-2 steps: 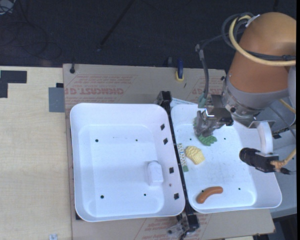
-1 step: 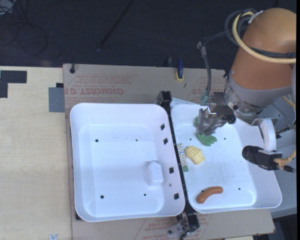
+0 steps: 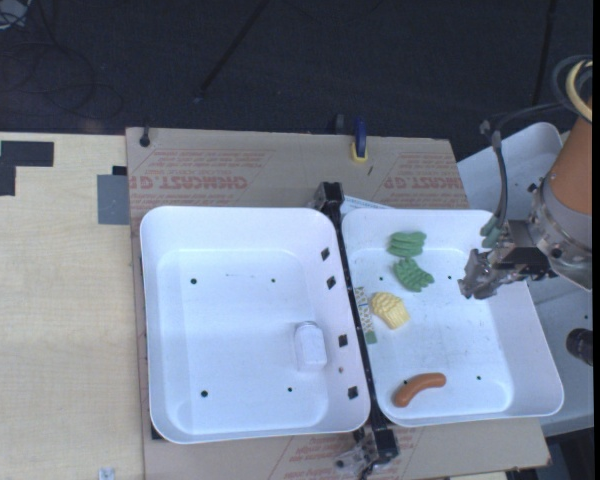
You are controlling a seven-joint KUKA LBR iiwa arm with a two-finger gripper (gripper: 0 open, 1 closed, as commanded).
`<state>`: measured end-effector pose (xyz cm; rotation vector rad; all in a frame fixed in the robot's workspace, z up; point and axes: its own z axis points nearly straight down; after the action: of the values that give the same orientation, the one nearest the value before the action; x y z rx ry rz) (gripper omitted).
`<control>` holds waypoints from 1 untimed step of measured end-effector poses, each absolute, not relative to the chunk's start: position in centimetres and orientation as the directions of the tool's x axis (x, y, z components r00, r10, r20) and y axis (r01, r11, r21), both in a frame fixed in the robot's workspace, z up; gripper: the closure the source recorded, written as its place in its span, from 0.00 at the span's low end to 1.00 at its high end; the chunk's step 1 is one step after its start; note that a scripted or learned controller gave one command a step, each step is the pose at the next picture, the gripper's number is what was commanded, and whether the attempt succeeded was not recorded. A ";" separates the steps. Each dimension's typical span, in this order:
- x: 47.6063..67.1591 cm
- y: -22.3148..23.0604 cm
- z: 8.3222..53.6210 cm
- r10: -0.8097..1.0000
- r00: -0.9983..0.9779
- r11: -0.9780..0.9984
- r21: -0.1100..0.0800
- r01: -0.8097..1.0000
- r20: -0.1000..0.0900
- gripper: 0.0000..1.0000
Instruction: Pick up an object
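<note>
Left bin [image 3: 180, 258] holds a white cup [image 3: 310, 346], upright. Right bin [image 3: 520, 368]: yellow piece [image 3: 388, 310], two green pieces [image 3: 408, 243] [image 3: 413, 274], and an orange sausage [image 3: 419, 389] near the front, long axis left-right, slightly tilted. Gripper [image 3: 477, 280] over the right rim; grip state can't be made out.

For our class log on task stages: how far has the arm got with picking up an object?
Nothing is lifted yet. The gripper is over the right bin, near its right side. The two green pieces, the yellow piece and the orange sausage lie on its floor. A white object lies in the left bin. Grasping and lifting remain.
</note>
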<state>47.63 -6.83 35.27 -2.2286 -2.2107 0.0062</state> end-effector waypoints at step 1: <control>47.6 -0.9 38.4 1.000 -0.004 0.004 -0.001 1.000 0.000 1.00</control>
<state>47.59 -0.94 38.42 -2.2162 -2.2256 0.0006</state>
